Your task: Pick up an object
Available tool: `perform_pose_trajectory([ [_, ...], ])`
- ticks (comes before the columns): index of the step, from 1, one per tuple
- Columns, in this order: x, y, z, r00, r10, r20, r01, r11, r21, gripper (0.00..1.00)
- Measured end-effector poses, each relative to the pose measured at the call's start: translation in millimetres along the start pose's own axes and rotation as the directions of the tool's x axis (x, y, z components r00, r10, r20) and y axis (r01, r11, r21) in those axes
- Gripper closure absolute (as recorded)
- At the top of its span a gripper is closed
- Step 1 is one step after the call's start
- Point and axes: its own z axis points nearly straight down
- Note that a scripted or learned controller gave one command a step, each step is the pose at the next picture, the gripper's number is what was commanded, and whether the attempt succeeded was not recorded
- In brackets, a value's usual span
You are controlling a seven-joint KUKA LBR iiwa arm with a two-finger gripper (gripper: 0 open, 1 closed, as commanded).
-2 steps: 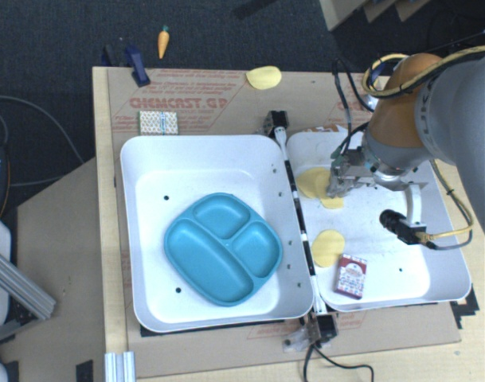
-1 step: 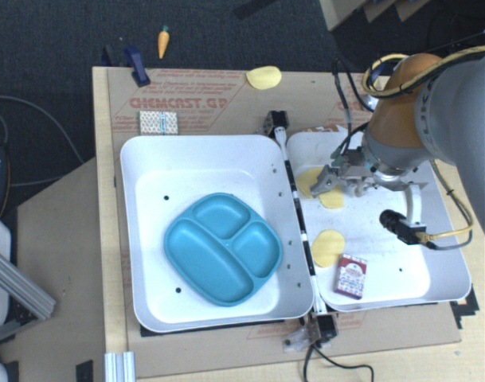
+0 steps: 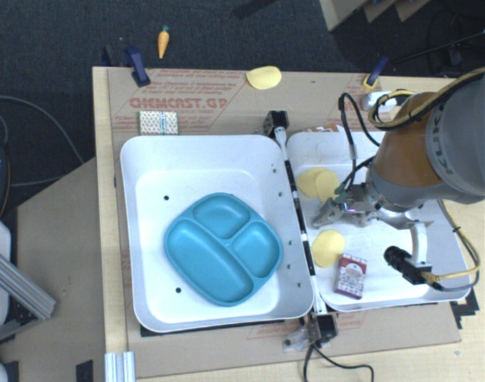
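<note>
Arm [image 3: 433, 153] enters from the right and hangs over the right bin [image 3: 449, 281], where the pick candidates lie: two yellow lumps [image 3: 328, 247] and a red box [image 3: 350, 276]. Jaws [image 3: 335, 207] sit low between the lumps; their state cannot be told. Blue tray [image 3: 222, 247] fills the left bin [image 3: 146, 181], apart from the reach.

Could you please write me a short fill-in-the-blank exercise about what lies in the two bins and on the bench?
1. The blue divided plate lies in the ____ bin.
2. The small red box lies in the ____ bin.
3. The gripper is over the right bin, between two ____ round objects.
4. The small carrot-shaped toy lies on the dark ____.

Missing words: left; right; yellow; floor
</note>
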Motion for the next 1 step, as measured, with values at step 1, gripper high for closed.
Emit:
perform_pose_trajectory([
  [1, -63.9, 58.6, -1.2, 1.0, -0.001, 0.002, 0.001, 1.0, -0.003, 0.0],
])
